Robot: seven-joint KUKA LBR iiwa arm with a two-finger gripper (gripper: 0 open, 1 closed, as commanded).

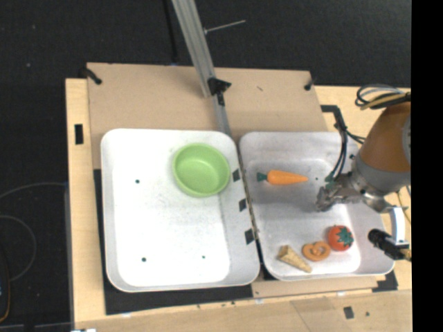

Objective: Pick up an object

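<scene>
An orange carrot (pixel 284 178) with a green stem lies in the upper middle of the right bin (pixel 291 147). Along that bin's front edge sit a red tomato (pixel 340 237), a small orange piece (pixel 316 250) and a tan wedge (pixel 293 257). My gripper (pixel 327 198) hangs over the right bin, right of the carrot and above the tomato, a short gap from both. Nothing shows between its fingers. The arm's grey body and orange band (pixel 386 147) rise to the right of it.
A green bowl (pixel 201 169) sits at the upper right of the left bin (pixel 138 206). A grey metal pole (pixel 197 40) slants down from the top to the divide between the bins. Black cables (pixel 377 95) loop at the right.
</scene>
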